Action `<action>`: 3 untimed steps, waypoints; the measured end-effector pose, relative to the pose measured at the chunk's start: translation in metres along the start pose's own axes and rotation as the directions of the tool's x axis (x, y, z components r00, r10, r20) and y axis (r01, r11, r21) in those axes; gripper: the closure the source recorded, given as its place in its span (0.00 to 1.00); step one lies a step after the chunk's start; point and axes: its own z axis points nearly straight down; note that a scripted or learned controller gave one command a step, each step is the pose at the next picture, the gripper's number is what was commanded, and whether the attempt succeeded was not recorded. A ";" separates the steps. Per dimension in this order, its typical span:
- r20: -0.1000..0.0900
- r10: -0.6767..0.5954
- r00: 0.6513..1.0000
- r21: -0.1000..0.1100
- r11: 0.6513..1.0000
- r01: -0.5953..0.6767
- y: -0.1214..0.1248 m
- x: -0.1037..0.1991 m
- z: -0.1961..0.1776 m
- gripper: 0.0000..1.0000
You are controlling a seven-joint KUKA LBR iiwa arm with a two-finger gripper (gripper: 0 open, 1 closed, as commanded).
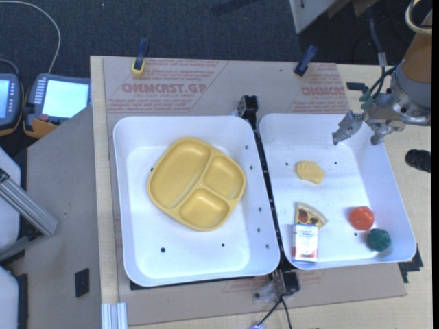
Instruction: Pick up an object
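My gripper (360, 131) hangs over the far right part of the right bin (281, 184), its two fingers spread apart with nothing between them. Below and to its left lies a pale yellow food piece (310, 172). Nearer the front of the same bin lie a pizza slice (310, 215), a small red and white carton (306, 241), a red tomato (361, 217) and a dark green ball (378, 239). The left bin (130, 184) holds a yellow divided plate (197, 183).
Black clamps (247, 105) join the two bins at the back, and another clamp (282, 283) joins them at the front. Blue clips (304, 59) hold the cardboard sheet under the bins. A screen (62, 98) stands off the bench at the left.
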 end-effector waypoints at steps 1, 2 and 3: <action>0.003 -0.003 1.000 -0.015 1.000 0.003 0.002 0.001 -0.009 0.00; 0.001 -0.004 1.000 -0.010 1.000 0.004 0.007 0.004 0.043 0.00; 0.001 -0.002 1.000 -0.009 1.000 0.002 0.009 -0.004 0.102 0.00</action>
